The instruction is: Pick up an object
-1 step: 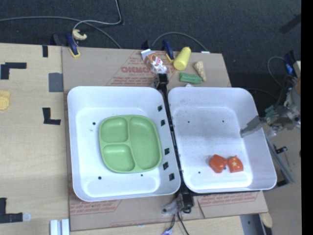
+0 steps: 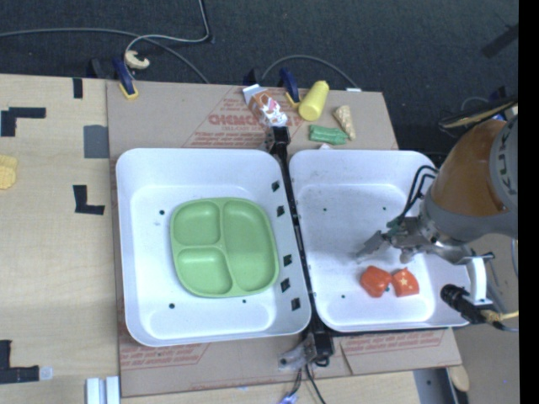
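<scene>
Tool [image 2: 381, 244] low in the right bin [image 2: 337, 171], lower right of frame, fingers spread open with nothing between them, just above the two red-orange pieces [image 2: 390, 282] lying side by side near the bin's bottom wall. Look small, light, rigid, likely smooth plastic so probably slippery. Best to pinch one piece across its narrow width, not both; green divided plate [image 2: 224, 247] in left bin untouched.

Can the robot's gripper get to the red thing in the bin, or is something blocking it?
Probably yes. The gripper hangs in the right bin, just above the red thing and the red piece beside it. Nothing lies between them, and the bin floor around them is bare.
</scene>
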`<state>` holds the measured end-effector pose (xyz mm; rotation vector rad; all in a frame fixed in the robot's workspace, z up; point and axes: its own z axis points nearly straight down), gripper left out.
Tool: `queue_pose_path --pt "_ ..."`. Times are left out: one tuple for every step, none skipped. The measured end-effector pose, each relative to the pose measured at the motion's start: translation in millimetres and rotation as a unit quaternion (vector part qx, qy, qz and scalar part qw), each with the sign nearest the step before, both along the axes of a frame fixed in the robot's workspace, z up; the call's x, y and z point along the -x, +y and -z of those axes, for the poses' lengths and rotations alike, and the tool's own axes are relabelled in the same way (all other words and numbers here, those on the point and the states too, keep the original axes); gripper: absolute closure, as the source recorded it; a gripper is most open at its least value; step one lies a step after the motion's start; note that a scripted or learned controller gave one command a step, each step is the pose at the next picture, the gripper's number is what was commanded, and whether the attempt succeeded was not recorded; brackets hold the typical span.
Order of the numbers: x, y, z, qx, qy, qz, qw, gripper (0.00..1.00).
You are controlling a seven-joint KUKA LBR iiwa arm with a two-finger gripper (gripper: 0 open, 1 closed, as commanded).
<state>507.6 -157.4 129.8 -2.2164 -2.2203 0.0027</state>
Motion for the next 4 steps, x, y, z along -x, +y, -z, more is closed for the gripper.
queue_pose_path --pt "23 51 44 0.0012 -0.003 0.001 1.0 0.0" --pt "-10 11 -83 0.002 -0.003 0.001 1.0 0.0" --pt "2 -67 -63 0.0017 -0.001 0.001 1.0 0.0" --pt "24 -41 -12 0.0004 -0.001 0.001 1.0 0.0"
